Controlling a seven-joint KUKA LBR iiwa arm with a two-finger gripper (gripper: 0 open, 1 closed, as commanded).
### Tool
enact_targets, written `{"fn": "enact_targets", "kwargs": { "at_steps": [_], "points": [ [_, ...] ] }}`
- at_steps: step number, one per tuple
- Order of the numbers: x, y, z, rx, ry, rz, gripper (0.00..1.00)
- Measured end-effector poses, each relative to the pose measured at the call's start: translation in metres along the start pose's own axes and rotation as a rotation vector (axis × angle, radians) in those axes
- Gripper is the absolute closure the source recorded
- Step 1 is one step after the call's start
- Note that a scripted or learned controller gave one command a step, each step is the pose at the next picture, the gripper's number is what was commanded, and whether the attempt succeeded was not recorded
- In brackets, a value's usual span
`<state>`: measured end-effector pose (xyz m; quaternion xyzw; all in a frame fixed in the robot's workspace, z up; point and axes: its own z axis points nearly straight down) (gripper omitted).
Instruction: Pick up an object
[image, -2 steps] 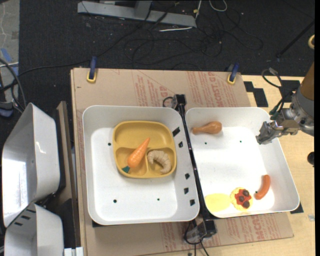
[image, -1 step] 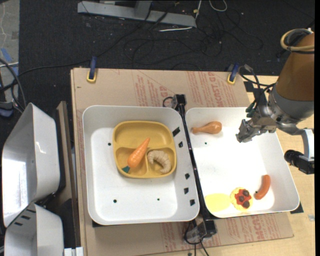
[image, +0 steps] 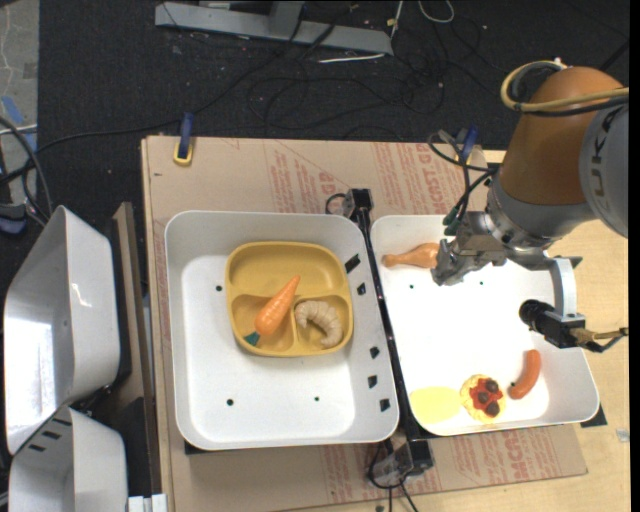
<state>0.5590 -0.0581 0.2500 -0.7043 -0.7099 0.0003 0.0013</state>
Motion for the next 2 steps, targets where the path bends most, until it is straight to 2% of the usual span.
{"fn": "enact_targets", "kwargs": {
  "at_steps": [1, 2],
  "points": [
    [0.049, 0.011, -0.003, -0.004, 0.000, 0.000, 1.00],
    [0.109, 0.017, 0.014, 0.000, 0.000, -0.001, 1.00]
  ]
}}
